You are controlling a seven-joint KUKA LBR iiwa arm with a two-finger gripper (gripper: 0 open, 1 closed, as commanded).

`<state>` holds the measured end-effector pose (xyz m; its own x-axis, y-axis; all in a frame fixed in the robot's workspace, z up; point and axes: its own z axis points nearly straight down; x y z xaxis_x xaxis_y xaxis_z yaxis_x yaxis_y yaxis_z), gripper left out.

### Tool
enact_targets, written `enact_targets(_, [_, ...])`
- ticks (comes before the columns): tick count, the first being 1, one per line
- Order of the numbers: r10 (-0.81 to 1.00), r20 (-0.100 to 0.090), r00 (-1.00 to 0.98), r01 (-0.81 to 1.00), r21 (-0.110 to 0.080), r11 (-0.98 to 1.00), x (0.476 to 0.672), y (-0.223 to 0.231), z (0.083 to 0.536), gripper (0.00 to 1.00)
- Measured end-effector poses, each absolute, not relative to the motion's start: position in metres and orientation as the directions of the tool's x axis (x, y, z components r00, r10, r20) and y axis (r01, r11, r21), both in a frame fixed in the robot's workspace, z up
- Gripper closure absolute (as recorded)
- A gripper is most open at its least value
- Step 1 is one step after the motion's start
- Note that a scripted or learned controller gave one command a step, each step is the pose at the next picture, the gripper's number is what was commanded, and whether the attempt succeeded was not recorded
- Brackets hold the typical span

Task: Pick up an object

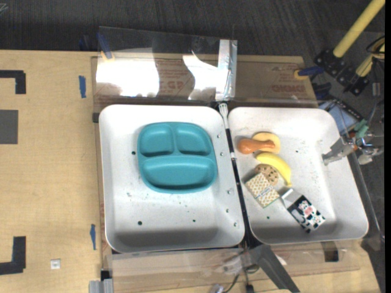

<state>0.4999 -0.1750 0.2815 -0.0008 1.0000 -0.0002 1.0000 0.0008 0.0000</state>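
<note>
Nearest, small black-and-white patterned box (306, 212) lies in right white bin (342, 224), beside tan crackers packet (264, 187), yellow banana (274, 166), orange toy (256, 144); gripper (349, 146) at bin's right rim, grip state unreadable, nothing visibly held; best target judged the box, least crowded.

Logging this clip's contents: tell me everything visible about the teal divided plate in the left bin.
The teal plate lies flat, right side up, near the middle of the left bin, slightly toward its far side. It looks like matte plastic, a rounded rectangle with three compartments: two smaller ones on the far side and one wide one on the near side, split by raised ridges. Nothing lies in its compartments. It touches only the bin floor; dark specks dot the floor around it.
</note>
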Motion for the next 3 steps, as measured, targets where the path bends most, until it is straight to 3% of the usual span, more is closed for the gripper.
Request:
enact_targets(1, [0.999, 0.002, 0.035, 0.999, -0.008, -0.035, 0.481, -0.146, 0.112, 0.00])
enact_targets(2, [0.997, -0.001, -0.075, 0.997, 0.005, 0.075, 0.524, -0.126, 0.087, 0.00])
enact_targets(3, [0.997, -0.003, -0.075, 0.997, 0.011, 0.075, 0.526, -0.126, 0.099, 1.00])
